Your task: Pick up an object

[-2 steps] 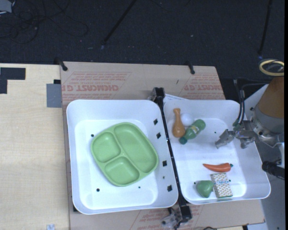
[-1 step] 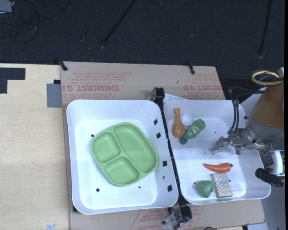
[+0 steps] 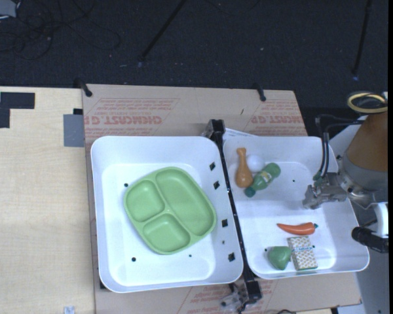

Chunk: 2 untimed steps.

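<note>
We are looking down on a pale wooden bench [image 3: 33, 195] with a dark floor and cables behind it, and a sheet of printed cardboard [image 3: 183, 110] lying under two shallow white bins. The left bin [image 3: 108, 169] is holding a green divided plate [image 3: 169, 209], sitting slightly askew.

In the right bin [image 3: 295, 152] we are seeing the candidates for the pick: an orange-brown bottle-shaped toy [image 3: 243, 171] lying against a small white ball [image 3: 255, 161] and a green bottle [image 3: 262, 178], all three touching near the divider; a red chili pepper [image 3: 297, 227] lying alone mid-bin; and, near the front wall, a green rounded lump [image 3: 279, 257] just beside a small printed box [image 3: 303, 252].

The arm is reaching in from the right, and its gripper [image 3: 318, 195] is hanging low over the right part of that bin, above the pepper and apart from it. It is carrying nothing that we can see; whether it is spread or closed we cannot tell, since the metal parts are blurring together.

We are judging the risks as follows. Going for the pepper, a slim curved shape may roll or slip out sideways. Going for the bottle cluster, the tip may be nudging one neighbour while closing on another. Near the front wall, it may be striking the rim.
</note>
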Each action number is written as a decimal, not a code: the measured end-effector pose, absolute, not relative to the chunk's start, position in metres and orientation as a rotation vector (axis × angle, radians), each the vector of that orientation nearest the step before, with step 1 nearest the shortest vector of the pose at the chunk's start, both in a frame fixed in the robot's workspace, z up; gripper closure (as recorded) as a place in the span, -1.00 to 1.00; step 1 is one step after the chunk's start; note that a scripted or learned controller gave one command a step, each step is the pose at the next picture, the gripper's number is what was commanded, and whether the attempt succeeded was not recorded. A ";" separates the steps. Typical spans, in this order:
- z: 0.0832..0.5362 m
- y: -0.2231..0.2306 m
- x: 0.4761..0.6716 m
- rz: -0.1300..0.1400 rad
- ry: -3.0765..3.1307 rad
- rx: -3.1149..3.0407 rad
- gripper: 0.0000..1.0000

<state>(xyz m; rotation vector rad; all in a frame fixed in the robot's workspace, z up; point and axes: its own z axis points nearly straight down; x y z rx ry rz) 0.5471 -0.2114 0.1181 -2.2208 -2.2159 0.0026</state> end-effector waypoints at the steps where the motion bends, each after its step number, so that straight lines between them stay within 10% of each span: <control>1: 0.179 -0.210 0.541 -0.002 -2.224 -2.222 1.00; 2: 0.221 -0.210 0.545 -0.001 -2.224 -2.221 1.00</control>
